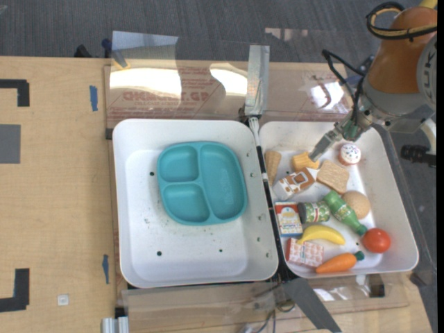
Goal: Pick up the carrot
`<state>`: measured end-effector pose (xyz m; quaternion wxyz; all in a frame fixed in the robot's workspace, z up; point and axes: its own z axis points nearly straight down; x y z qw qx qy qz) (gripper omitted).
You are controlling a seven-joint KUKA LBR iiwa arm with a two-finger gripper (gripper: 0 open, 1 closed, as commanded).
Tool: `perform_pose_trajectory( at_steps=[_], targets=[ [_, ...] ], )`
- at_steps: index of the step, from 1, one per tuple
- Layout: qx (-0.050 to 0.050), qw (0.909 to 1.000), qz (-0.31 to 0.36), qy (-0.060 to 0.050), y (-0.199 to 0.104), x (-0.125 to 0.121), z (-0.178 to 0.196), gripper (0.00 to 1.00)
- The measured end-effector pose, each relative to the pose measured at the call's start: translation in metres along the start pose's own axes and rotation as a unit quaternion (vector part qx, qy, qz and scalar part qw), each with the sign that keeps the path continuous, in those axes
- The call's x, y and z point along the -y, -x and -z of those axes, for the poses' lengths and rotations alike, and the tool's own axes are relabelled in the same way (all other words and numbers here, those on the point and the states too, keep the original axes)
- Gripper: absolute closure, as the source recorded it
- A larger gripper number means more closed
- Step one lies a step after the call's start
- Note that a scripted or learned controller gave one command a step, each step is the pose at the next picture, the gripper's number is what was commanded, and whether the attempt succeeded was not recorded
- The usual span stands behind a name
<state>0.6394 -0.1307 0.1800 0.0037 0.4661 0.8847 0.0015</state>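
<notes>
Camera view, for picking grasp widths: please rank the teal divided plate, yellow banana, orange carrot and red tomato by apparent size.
1. Teal divided plate, by far.
2. Orange carrot and yellow banana: similar length, too close to rank.
3. Red tomato, smallest.

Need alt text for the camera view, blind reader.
The gripper hangs low over the back of the right bin by a cheese wedge, far from the carrot at the bin's front edge. The left bin holds a teal divided plate.
</notes>
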Motion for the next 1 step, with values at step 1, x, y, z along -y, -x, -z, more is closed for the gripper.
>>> perform_pose_trajectory(
  at_steps=[1],
  targets=[
    [0.000, 0.9913, -0.132, -0.001, -0.0084, -0.0288, -0.0814, 0.00]
  ],
)
